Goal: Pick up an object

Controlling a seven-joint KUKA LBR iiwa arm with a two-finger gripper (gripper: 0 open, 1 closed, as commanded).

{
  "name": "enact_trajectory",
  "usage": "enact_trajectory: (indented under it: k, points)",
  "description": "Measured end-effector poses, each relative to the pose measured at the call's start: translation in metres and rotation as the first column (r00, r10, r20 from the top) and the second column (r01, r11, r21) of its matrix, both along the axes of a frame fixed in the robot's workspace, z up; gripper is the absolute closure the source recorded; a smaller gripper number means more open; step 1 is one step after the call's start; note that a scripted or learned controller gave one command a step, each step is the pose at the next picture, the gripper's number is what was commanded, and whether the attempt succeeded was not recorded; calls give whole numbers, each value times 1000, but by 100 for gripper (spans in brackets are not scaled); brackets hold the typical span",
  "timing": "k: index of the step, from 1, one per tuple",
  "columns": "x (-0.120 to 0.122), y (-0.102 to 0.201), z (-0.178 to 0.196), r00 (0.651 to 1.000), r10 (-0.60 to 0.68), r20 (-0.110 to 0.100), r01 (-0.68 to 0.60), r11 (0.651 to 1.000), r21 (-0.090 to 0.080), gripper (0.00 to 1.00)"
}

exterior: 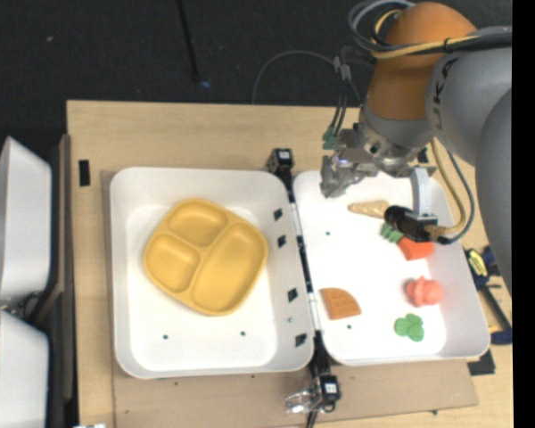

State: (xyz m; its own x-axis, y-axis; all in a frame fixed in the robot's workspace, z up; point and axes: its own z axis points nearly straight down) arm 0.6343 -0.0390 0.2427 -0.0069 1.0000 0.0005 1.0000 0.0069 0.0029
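My gripper (339,175) hangs over the far left corner of the right bin (455,350), with nothing lifted yet.

I cannot tell whether my jaws are apart or together. The left bin (129,346) holds a yellow divided plate (205,257). In the right bin, just right of my gripper, lies a tan cone-shaped piece (368,208); beyond it a carrot-like toy (410,235), orange with a green end and partly dark. Nearer the front sit a brown wedge (341,304), a pink piece (423,291) and a green piece (410,328). All rest on the bin floor, so I judge the pick unstarted: choosing, descending, closing and lifting remain.
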Motion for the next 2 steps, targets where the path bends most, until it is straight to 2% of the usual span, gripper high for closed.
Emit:
enact_trajectory:
  k: [1,2]
  points:
    - [3,53,-10,1000,0,-3,0,1000,0,100]
    - [17,110,-12,1000,1,-1,-1,1000,1,100]
